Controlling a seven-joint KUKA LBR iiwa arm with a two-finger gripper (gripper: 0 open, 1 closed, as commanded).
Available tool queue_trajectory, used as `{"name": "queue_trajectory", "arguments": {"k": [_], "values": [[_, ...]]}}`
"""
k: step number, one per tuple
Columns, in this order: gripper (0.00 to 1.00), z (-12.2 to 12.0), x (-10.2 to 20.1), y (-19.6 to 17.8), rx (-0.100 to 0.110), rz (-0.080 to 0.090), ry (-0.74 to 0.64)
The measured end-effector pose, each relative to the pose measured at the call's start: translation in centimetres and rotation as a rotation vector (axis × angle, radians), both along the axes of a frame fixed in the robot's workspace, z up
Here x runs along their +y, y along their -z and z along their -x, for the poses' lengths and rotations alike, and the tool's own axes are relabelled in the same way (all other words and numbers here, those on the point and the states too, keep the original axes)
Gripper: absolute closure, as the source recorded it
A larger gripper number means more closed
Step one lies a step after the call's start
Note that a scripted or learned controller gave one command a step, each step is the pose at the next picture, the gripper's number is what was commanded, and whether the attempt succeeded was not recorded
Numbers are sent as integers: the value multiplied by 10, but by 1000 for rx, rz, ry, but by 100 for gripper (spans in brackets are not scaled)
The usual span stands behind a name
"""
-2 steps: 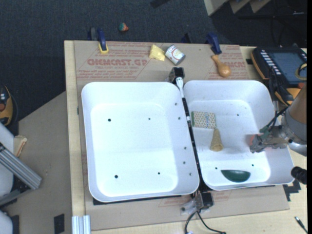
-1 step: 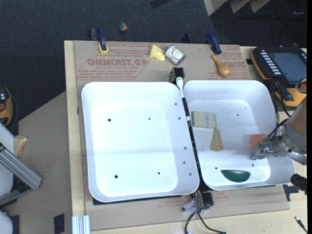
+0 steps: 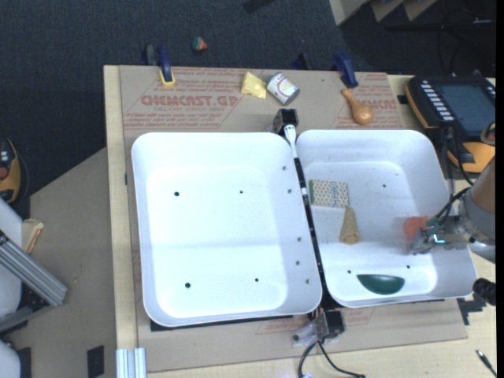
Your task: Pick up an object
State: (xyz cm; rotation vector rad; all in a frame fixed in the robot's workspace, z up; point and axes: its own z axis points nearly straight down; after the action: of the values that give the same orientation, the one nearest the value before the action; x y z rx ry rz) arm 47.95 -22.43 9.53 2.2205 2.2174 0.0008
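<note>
Even overhead light, bright white bins [image 3: 213, 152] – slightly soft focus, faint shadows

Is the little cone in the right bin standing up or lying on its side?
Lying on its side. The cone rests flat on the floor of the right bin, pointed end toward the patterned card above it, wide end toward the green bowl.

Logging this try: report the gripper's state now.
Gripper: in the right bin beside the orange-red object; open or shut cannot be told.
</note>
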Motion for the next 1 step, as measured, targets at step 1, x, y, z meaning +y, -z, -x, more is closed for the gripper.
{"name": "queue_trajectory", "arguments": {"k": [1], "values": [[100,0,98,11,6,-8,-10]]}}
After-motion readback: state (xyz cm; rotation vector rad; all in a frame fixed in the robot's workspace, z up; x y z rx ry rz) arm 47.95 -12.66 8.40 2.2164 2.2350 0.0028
